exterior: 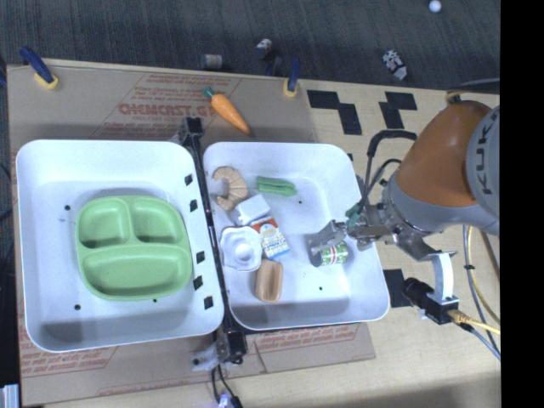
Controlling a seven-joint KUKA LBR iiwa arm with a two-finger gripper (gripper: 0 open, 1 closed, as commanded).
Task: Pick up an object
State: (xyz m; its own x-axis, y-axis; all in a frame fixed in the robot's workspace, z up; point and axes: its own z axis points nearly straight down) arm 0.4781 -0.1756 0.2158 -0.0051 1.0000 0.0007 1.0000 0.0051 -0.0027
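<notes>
bins (51,313): white plastic, smooth, slight sheen
green tray (132,246): matt plastic, smooth
worktop (170,100): brown cardboard w/ red print, matt
carrot (229,113): orange plastic-looking, smooth
can (333,253): metal look, glossy, green label
bread roll (269,280): tan, matt
arm band (438,155): orange, glossy
floor (127,15): dark carpet, rough

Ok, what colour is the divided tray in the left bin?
Light green; the divided tray shows clearly in the camera view, inside the white left bin.
</notes>
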